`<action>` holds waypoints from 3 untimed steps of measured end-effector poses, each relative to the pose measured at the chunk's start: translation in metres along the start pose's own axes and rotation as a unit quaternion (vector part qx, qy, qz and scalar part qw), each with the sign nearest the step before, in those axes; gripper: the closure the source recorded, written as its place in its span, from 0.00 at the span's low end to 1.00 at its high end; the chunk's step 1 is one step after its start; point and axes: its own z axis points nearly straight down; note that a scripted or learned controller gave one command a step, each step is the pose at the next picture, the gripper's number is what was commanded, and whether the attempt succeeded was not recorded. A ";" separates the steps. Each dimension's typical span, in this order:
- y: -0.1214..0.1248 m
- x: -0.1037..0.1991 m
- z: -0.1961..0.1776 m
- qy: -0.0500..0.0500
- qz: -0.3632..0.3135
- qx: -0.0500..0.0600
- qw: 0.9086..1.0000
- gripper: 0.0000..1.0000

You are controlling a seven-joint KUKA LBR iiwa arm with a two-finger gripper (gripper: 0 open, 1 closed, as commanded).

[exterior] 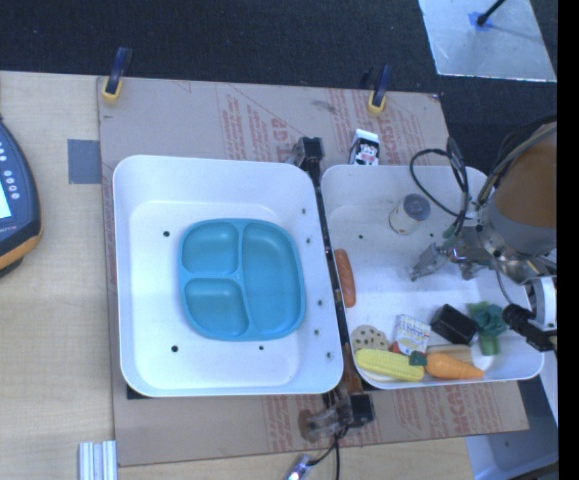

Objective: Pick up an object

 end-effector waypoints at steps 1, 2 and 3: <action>0.036 0.003 -0.013 0.001 0.002 -0.001 1.000 0.00; 0.101 0.013 -0.013 0.001 0.002 -0.001 1.000 0.00; 0.101 0.034 -0.002 0.001 0.002 -0.001 1.000 0.00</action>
